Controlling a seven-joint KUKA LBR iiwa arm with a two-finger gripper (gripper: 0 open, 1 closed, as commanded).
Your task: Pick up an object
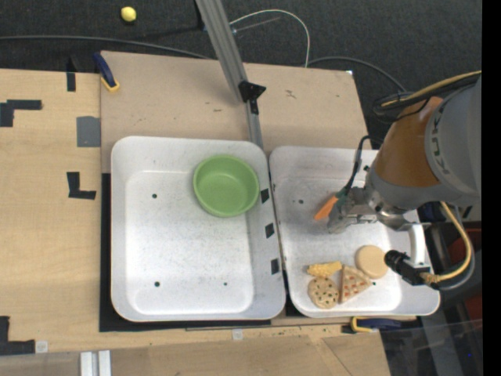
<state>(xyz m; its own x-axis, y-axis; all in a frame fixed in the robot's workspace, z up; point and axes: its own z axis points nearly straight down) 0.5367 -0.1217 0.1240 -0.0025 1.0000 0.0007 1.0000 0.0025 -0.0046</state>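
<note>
My gripper (341, 213) is low over the middle of the right bin (309, 169), reaching in from the right. A small orange carrot-like piece (324, 208) lies tilted at the gripper's left tip, touching or nearly touching it; whether it is held is unclear. Near the bin's front lie a round tan bun (371, 261), a pizza slice (354, 283), a speckled cookie (322, 292) and a small yellow piece (323, 269). A green bowl (225, 185) stands upright in the left bin (156, 257), near its back right.
A grey metal bar (223, 41) slants down from the back to the gap between the bins. Cables (450, 265) loop beside the arm at the right. A small yellow ball (128, 13) lies on the dark floor beyond the bench.
</note>
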